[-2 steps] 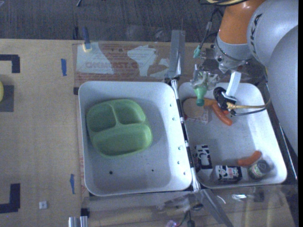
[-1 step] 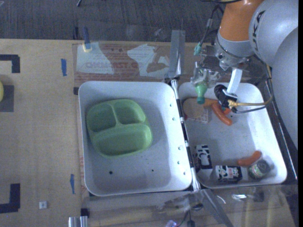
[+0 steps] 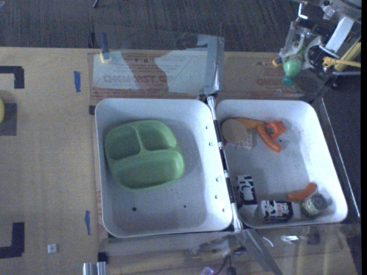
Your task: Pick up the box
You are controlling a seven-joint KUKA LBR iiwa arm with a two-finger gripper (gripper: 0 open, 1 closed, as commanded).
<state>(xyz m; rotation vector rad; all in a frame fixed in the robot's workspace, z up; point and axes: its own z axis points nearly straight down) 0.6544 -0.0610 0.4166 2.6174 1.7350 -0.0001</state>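
Observation:
A small black-and-white box (image 3: pixel 246 189) lies against the left wall of the right bin (image 3: pixel 328 153), near its front. Beside it, at the front edge, a second black-and-white carton (image 3: pixel 277 210) lies on its side. My gripper (image 3: pixel 291 59) hangs high at the upper right, beyond the far right corner of the right bin and well away from both boxes. A pale green piece shows at its lower end. Nothing from the bins is seen in it.
The right bin also holds a round tan piece (image 3: pixel 233 131), an orange carrot-like toy (image 3: pixel 269 133), an orange sausage shape (image 3: pixel 302 192) and a small can (image 3: pixel 315 204). A green divided plate (image 3: pixel 144 153) lies in the left bin (image 3: pixel 106 211).

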